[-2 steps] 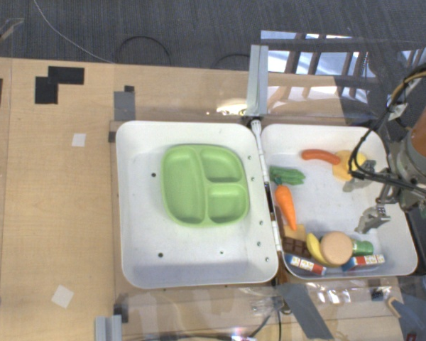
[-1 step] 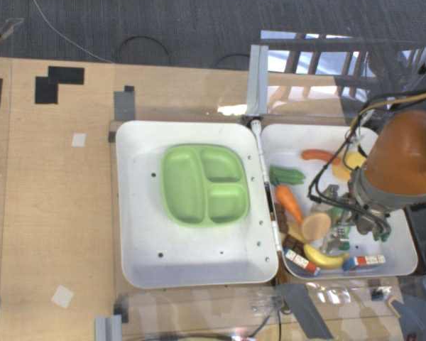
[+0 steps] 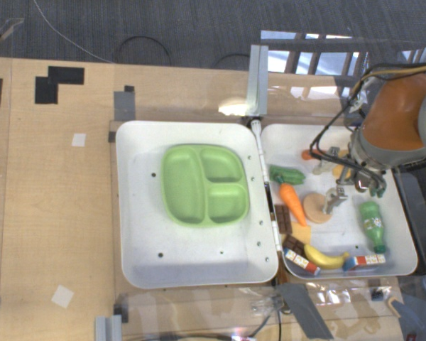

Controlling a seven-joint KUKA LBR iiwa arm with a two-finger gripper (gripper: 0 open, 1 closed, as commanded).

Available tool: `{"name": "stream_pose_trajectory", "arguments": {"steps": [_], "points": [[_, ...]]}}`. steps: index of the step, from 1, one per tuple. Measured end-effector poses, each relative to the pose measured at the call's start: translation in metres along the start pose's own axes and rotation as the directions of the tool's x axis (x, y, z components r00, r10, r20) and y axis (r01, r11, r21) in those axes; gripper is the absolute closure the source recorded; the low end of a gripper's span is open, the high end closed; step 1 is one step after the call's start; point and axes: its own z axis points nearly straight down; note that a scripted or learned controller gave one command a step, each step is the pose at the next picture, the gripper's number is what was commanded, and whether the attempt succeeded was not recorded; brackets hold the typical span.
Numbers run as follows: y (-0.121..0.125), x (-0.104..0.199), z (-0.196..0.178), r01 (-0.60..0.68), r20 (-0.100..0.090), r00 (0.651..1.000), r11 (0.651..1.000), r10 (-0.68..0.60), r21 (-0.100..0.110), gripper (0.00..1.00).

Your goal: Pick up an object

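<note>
Claw (image 3: 334, 203) hanging low in the right bin (image 3: 406, 258), at the edge of a tan wooden disc (image 3: 314, 209); whether it grips cannot be told.

Left bin (image 3: 138, 261) holds a green divided plate (image 3: 203, 185), light, stiff and broad, best taken by its rim, with open room all round. Right bin is crowded: a banana (image 3: 321, 256) and green bottle (image 3: 373, 224) lie close to the walls; the carrot (image 3: 292, 202) looks smooth and likely to roll; the disc looks light and hard.

Likely robotics lab, bench (image 3: 57, 190), white bins (image 3: 192, 272)
</note>
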Motion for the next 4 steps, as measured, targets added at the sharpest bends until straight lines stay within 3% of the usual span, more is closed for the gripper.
{"name": "stream_pose_trajectory", "arguments": {"steps": [1,2,3,4], "points": [[0.063,0.023,-0.001,0.106,0.003,0.994,0.994,-0.106,0.000,0.00],[0.069,0.035,-0.001,0.102,0.008,0.995,0.995,-0.102,0.002,0.00],[0.052,-0.051,0.003,0.125,-0.010,0.992,0.992,-0.125,-0.004,0.00],[0.064,-0.063,0.005,-0.030,-0.057,0.998,1.000,0.031,0.007,0.00]]}}
